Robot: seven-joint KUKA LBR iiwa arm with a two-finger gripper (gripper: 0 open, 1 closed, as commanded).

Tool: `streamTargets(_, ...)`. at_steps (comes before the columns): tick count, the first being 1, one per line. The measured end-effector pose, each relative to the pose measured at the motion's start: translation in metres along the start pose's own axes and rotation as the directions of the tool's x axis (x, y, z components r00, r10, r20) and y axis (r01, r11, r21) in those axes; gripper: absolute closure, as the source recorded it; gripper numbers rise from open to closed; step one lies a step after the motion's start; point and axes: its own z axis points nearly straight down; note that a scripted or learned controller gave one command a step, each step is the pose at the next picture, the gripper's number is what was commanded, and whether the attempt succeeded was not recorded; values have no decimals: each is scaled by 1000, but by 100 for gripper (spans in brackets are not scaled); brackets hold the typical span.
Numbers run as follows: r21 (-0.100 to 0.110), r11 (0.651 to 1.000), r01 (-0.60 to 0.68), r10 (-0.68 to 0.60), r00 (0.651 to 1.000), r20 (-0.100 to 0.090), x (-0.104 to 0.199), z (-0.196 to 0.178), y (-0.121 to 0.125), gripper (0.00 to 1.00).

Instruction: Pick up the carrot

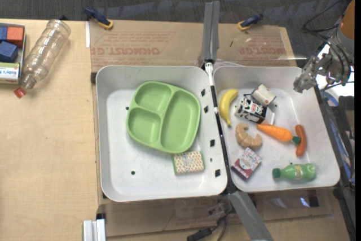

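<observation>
Lying in right bin (330, 138): carrot (276, 132), beside sausage (300, 140). Hand (304, 79) at bin's right rim; grip state unclear.

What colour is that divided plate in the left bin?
The divided plate is light green, plain with no pattern, seen clearly in the camera view.

The arm (351, 25) is cut off at the bench's right edge; the hand (309, 77) is blurred, its fingers unreadable.

Matt wooden bench (45, 144); 2 smooth white plastic bins (113, 178); glossy green plastic plate (163, 117); clear plastic bottle (44, 51).
</observation>
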Motion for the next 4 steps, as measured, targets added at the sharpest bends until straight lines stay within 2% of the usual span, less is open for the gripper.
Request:
streamTargets(1, 0, 952, 306, -306, 952, 3, -4, -83, 2, 100)
streamTargets(2, 0, 824, 566, -566, 824, 2, 6, -93, -2, 100)
streamTargets(3, 0, 584, 812, -812, 584, 3, -5, -79, 3, 100)
streamTargets(4, -2, 285, 959, -959, 285, 2, 12, -70, -4, 100)
